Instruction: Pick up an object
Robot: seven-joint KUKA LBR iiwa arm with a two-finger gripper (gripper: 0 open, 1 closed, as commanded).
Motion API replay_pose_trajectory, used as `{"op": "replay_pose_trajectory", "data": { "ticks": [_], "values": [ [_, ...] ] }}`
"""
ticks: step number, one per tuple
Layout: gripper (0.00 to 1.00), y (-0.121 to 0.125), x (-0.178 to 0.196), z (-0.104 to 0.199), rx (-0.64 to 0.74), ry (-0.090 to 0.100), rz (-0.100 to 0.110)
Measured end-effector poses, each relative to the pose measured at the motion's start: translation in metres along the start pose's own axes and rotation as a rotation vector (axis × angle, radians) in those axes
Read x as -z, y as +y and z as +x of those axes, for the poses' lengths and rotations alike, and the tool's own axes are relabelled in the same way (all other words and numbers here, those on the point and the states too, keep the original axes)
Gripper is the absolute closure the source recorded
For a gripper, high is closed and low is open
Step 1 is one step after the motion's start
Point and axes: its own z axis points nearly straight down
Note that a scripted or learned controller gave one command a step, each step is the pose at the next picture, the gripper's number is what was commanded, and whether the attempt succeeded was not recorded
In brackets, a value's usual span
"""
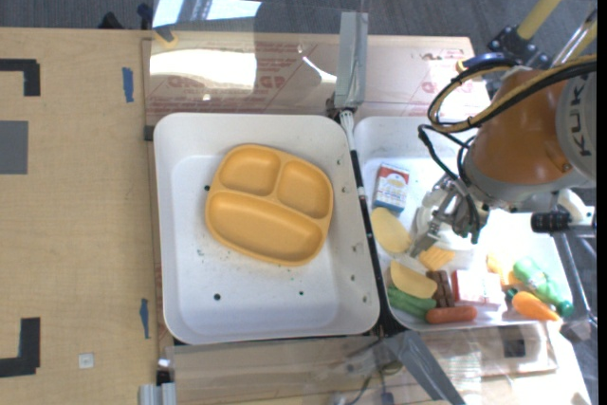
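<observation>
Gripper (446,225) low over right bin (403,142)

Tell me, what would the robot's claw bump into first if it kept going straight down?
Probably the pale yellow toy food slice lying in the right white bin, or the ridged yellow piece next to it. The claw sits right above both, pointing down, but one slanted view makes depth hard to judge.
</observation>
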Motion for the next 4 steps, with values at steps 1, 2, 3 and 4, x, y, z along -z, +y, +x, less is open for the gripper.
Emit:
{"op": "replay_pose_trajectory", "data": {
  "ticks": [1, 2, 3, 4],
  "values": [
    [0.00, 0.000, 0.000, 0.000, -0.001, 0.000, -0.001],
    [1.00, 0.002, 0.014, -0.004, -0.002, -0.012, -0.006],
    [0.00, 0.002, 0.012, -0.002, -0.001, -0.008, -0.005],
    [0.00, 0.020, -0.002, -0.025, 0.118, 0.003, 0.000]
  ]
}}
